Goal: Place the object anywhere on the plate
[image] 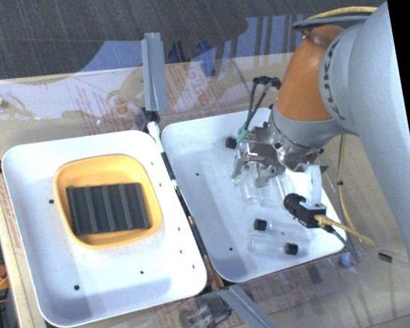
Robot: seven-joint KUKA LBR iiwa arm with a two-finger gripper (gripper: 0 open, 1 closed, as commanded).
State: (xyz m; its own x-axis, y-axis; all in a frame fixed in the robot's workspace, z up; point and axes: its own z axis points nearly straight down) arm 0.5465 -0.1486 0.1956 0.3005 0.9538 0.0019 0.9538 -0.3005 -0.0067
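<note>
In the right bin (203, 199), the hand (255, 168) hovers low, well apart from the plate (102, 171).

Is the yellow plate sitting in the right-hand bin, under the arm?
No, the yellow plate lies in the left bin, while the arm's gripper is over the right bin.

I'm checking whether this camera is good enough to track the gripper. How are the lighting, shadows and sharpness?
In the camera view, the light is even and bright on the two white bins; the left bin shows a soft grey shadow along its near wall. The yellow plate with a dark ribbed centre is crisp. The gripper, over the right bin, blends into the white floor, so its fingers are hard to make out.
</note>
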